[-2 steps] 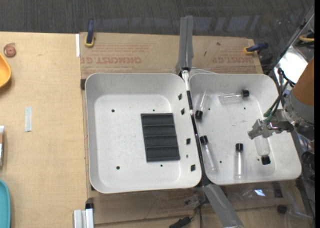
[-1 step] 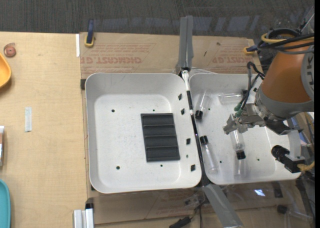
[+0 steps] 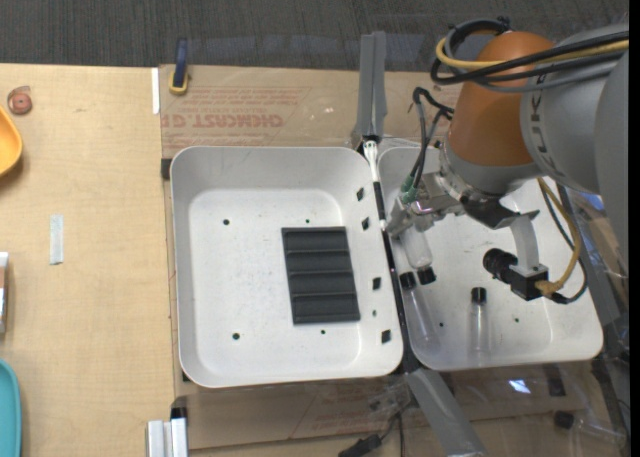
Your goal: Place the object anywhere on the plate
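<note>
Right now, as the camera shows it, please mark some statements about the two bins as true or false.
1. The black ribbed plate lies in the left bin. True.
2. A tube already lies on the plate. False: one tube and a second tube both lie in the right bin.
3. The gripper is above the right bin, near its left wall. True.
4. The plate leans against a bin wall. False: it lies flat on the floor, apart from all walls.
</note>
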You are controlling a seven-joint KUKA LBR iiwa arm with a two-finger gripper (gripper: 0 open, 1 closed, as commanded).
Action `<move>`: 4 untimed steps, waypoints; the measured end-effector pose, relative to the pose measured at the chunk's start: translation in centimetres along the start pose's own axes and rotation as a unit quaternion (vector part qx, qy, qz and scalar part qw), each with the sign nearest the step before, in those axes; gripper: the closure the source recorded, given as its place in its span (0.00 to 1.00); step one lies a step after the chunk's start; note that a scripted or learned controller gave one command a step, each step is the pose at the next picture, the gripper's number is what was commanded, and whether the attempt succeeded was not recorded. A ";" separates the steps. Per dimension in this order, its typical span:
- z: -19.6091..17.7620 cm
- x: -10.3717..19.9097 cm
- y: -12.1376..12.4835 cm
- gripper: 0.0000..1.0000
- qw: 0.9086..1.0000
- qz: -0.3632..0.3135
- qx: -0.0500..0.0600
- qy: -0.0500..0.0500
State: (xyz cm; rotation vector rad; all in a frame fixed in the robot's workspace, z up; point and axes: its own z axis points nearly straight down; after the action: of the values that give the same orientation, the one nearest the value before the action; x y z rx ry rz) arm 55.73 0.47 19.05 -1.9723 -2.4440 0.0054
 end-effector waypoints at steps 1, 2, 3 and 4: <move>0.0 6.0 0.8 1.00 0.996 0.091 0.001 0.000; -1.4 10.6 -4.3 1.00 0.991 -0.131 0.000 0.000; -3.4 13.6 3.8 1.00 0.967 -0.257 -0.001 0.000; -7.9 18.4 4.4 1.00 0.912 -0.410 -0.002 -0.001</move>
State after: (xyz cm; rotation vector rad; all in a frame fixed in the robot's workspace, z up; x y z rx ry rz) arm 56.18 19.39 26.93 -0.7966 -3.0403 0.0015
